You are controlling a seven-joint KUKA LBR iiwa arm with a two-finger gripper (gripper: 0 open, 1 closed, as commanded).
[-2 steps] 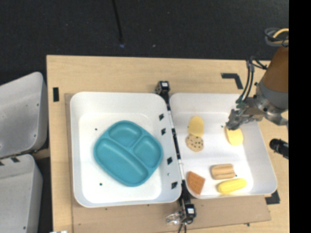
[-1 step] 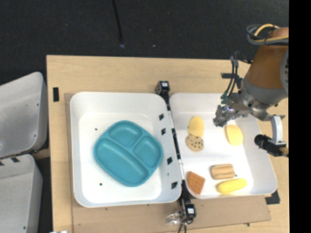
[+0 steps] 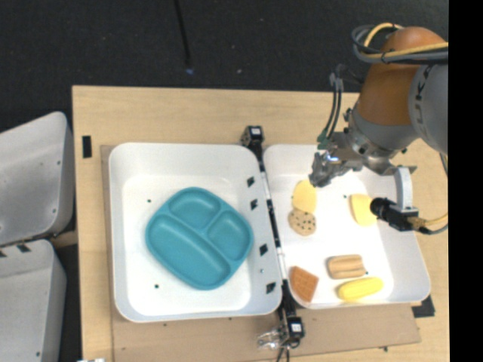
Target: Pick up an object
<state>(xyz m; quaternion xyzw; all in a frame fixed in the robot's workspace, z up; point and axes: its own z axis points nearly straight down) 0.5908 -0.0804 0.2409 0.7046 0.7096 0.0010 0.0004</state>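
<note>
six food items sit loose in the right bin (image 3: 400, 274); my claw (image 3: 324, 170) hangs at 12 o'clock over the yellow piece (image 3: 304, 196), lined up for it. can't tell its state.

Right bin (image 3: 407, 277) is crowded — gripper (image 3: 323, 170) hangs just above the pale yellow piece (image 3: 305, 196), with the cookie (image 3: 303, 222) touching that piece's lower edge. Yellow block (image 3: 361, 209) sits near the arm's black side fitting (image 3: 389, 211). Tan roll (image 3: 345, 265) and banana (image 3: 358, 288) lie close together; orange wedge (image 3: 304, 283) hugs the left wall. Open floor mid-bin, between cookie and block. Left bin (image 3: 128, 277): teal tray (image 3: 198, 237) takes the centre — free margin around it.
</note>
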